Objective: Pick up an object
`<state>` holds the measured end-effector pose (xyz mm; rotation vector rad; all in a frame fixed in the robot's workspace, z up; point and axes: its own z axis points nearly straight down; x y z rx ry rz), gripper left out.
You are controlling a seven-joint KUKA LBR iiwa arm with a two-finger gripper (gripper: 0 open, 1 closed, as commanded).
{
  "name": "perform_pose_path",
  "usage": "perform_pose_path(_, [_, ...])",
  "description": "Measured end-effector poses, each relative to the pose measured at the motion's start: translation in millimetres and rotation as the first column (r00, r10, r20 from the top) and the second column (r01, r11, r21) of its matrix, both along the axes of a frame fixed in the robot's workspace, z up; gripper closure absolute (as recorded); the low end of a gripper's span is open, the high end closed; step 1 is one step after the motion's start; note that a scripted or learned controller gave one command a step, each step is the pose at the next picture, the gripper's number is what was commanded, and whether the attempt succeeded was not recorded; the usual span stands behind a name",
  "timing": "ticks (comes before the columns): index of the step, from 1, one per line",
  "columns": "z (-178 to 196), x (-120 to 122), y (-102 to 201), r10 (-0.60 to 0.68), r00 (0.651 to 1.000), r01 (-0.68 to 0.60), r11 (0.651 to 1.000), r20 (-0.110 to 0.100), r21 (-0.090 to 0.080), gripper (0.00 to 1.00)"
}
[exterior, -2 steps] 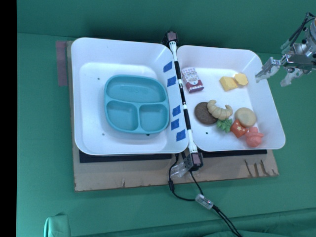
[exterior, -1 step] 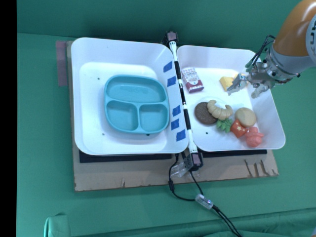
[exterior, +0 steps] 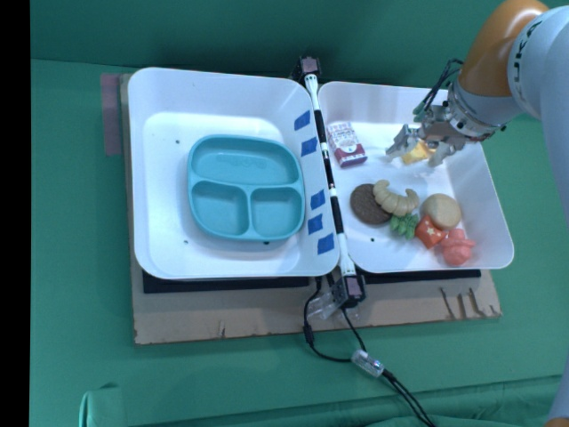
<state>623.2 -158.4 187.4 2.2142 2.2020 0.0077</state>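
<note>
The gripper [exterior: 418, 148] is lowered into the upper part of the right bin [exterior: 484, 194], with its fingers spread on either side of a small yellow object [exterior: 415, 155] — probably a toy cheese wedge. The object sits between the fingers, but whether they press on it cannot be told; it appears to rest on the bin floor, so no lift is confirmed.

Task status, as a judgement: the approach is done and the grasp is at the closing stage. Closing and lifting remain.

Other candidate objects lie in the lower half of the same bin, well apart from the gripper:
- a brown round cookie [exterior: 364, 203]
- a tan croissant [exterior: 396, 197], touching the cookie
- a bread roll [exterior: 441, 210]
- a green-and-orange vegetable piece [exterior: 418, 229]
- a pink item [exterior: 457, 248]

A small red-and-white carton [exterior: 346, 143] lies near the divider — its printing is too small to read.

The left bin [exterior: 160, 96] holds a teal sectioned tray [exterior: 243, 187]. Blue tape tabs [exterior: 309, 145] mark the left bin's inner edge; they carry no legible writing.
</note>
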Motion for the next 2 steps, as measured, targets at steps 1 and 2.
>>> perform_pose_path(1, [18.2,3.0,-4.3,-0.006,1.0,0.006,1.0,0.018,-0.008,1.0])
perform_pose_path(2, [18.2,3.0,-4.3,-0.006,1.0,0.006,1.0,0.017,-0.008,0.0])
